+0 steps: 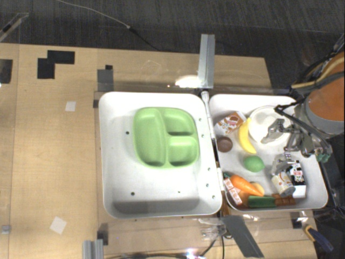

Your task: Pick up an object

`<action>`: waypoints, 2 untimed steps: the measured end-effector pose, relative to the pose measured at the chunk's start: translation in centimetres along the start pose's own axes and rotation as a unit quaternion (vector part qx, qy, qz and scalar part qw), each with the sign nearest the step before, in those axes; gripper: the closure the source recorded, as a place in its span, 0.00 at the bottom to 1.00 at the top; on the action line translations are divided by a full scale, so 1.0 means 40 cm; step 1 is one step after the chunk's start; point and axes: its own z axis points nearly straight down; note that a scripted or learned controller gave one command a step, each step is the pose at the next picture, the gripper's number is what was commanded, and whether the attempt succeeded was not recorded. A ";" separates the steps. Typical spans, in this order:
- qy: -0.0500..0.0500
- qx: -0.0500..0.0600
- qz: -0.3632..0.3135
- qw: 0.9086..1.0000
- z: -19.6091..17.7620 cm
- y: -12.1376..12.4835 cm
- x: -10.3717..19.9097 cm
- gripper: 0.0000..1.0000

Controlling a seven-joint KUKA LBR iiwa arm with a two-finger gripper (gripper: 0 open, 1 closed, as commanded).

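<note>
Table (48, 161): pale wood, with black patches near its far left corner; dark carpet lies beyond its far edge, crossed by a thin cable.
Left bin (116, 198): white, holding a green divided tray (164, 136) in its middle.
Right bin (318, 196): just beside the left bin, crowded. A snack packet (229, 123), a brown ball (224, 143) and a banana (246, 136) lie nearest the left bin; a white bowl (264, 120) sits past the banana; a green ball (254, 163) is in the middle; a carrot (246, 184) and a green stick (261, 201) lie along the near wall.
Gripper (285, 163): low in the right bin, far from the left bin, above a small can (282, 183) and carton (297, 175).
Hard to make out: I cannot tell how wide the gripper stands, or whether it holds anything.
</note>
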 end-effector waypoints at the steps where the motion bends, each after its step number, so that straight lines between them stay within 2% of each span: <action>1: -0.005 0.000 -0.011 1.000 0.286 0.057 -0.126 0.00; 2: -0.005 0.000 0.036 0.999 0.308 0.058 -0.185 0.00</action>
